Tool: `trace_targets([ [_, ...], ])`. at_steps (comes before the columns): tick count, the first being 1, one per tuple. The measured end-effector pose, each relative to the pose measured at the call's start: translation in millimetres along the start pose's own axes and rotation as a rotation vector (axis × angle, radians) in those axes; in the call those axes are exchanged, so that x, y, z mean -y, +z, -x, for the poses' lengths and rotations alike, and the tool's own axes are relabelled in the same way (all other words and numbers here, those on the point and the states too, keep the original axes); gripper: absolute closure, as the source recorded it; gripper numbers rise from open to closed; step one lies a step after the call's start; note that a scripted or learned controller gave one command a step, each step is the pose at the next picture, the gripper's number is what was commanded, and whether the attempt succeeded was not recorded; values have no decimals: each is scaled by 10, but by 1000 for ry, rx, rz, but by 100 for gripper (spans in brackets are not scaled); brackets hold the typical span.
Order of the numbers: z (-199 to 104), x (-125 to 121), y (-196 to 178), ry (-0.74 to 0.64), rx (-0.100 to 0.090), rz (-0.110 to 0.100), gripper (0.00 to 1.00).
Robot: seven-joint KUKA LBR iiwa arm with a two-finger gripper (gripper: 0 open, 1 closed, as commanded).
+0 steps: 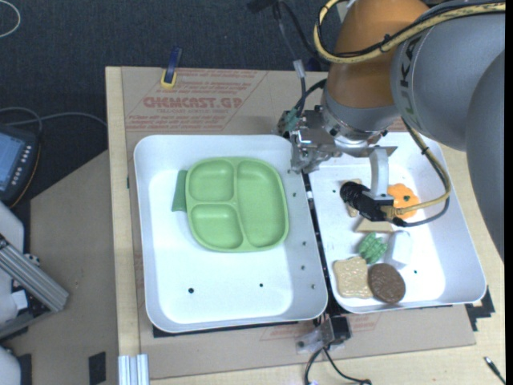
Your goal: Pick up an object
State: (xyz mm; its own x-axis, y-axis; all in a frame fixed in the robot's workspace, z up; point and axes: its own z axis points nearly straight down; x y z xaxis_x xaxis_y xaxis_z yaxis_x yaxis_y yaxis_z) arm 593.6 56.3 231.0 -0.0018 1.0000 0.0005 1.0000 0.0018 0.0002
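Observation:
My gripper (300, 156) hangs under the orange wrist band at the far left corner of the right bin (457, 239), close to the wall between the two bins. Several small things lie in that bin: an orange piece (402, 198) in the middle, a green leafy piece (373, 247), a tan square slice (349, 277) and a brown round disc (386, 283) at the near edge. All of them lie nearer the front than my gripper, apart from it. Nothing shows between its fingers.
The left bin (160, 255) holds a light green divided plate (237, 203) with a darker green flat piece (179, 191) sticking out from under its left side. Both bins rest on a cardboard sheet (200, 95). A blue and yellow clamp (170, 70) sits at its far edge.

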Motion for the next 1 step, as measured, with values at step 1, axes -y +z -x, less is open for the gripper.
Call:
trace_targets([
  [1,27,69,153,3,1,-4,100],
])
